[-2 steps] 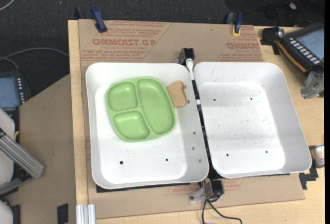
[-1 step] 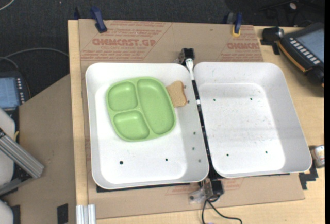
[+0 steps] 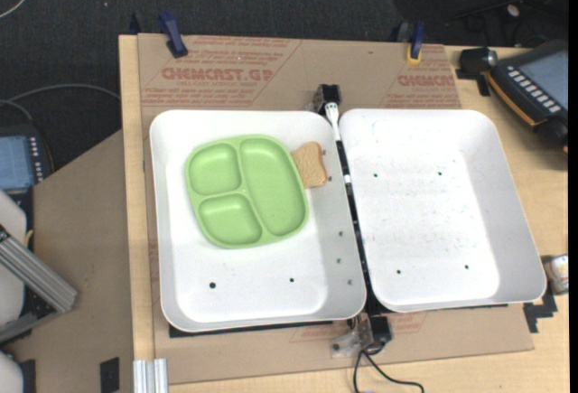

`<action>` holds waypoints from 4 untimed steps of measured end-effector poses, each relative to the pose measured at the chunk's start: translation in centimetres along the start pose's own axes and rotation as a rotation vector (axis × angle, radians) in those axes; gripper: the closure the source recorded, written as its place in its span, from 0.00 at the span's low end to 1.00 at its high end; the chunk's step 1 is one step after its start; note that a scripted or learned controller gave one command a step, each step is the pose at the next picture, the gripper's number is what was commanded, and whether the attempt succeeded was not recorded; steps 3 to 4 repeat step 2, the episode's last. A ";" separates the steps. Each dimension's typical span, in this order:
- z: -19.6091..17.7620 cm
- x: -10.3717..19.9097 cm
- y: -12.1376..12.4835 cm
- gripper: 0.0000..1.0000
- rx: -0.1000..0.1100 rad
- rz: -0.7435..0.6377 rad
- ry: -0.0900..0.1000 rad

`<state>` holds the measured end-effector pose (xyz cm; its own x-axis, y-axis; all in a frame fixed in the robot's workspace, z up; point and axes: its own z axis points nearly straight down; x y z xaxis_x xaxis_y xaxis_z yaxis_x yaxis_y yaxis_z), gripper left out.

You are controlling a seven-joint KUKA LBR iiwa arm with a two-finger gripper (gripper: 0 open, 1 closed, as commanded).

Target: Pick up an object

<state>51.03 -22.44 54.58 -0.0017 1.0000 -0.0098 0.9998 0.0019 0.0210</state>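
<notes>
A green tray (image 3: pixel 247 191), split into three compartments, is lying flat in the left bin (image 3: pixel 181 283), toward the bin's 11 o'clock part. Its long axis is running roughly from 8 o'clock to 2 o'clock. A small tan slab (image 3: pixel 311 164), looking like a cracker or a sponge, is sitting at the tray's 2 o'clock edge, touching it, with its long side pointing about 12 to 6. It is lying close to the wall shared with the right bin (image 3: pixel 433 201). Both bins are resting on a brown board (image 3: pixel 226 66) clamped to the bench (image 3: pixel 86 201).
</notes>
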 end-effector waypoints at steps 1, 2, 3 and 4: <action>10.5 3.8 -3.5 1.00 0.032 0.000 0.015; 20.7 6.9 -3.6 1.00 0.032 -0.001 0.014; 20.7 6.9 -3.6 1.00 0.032 -0.001 0.014; 20.7 6.9 -3.6 1.00 0.032 -0.001 0.014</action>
